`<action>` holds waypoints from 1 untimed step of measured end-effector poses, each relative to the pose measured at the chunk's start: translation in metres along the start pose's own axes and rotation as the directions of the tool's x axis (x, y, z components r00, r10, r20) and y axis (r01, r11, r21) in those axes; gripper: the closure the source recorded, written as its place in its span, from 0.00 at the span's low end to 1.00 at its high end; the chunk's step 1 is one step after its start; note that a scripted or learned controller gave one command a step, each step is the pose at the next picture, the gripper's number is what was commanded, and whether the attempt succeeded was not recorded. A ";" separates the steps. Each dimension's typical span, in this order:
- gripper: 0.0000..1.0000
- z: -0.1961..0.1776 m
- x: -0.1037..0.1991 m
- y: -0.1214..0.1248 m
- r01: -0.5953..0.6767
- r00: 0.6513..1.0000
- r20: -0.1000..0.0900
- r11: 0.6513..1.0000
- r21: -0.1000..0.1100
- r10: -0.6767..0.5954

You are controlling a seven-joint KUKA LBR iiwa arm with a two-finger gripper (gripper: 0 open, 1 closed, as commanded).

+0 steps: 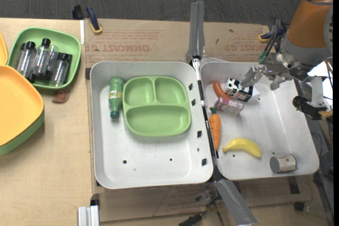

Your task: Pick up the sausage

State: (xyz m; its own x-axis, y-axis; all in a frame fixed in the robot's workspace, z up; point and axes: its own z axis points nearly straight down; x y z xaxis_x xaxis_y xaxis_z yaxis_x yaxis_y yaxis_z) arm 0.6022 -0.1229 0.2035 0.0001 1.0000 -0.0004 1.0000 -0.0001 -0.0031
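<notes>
We see the bench under bright, even overhead light, with no dim corners. The two shallow white plastic bins (153, 172) are the brightest surfaces, and the right one nears washout along its far wall. Shadows are soft and short: the green divided plastic plate (157, 105) casts a faint one at its near edge, and the yellow banana (242, 147) a thin one beneath. Focus holds sharp at centre; the orange-banded grey arm (312, 18) at the right looks slightly soft. A small white glare patch sits by it.
</notes>
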 end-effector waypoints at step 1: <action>1.00 -0.008 -0.001 0.000 -0.001 1.000 0.001 1.000 0.001 0.001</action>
State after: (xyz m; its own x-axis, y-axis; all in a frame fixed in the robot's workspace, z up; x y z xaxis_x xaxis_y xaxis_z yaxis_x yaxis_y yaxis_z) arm 0.6023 -0.1239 0.2117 0.0006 1.0000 -0.0010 1.0000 -0.0006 -0.0044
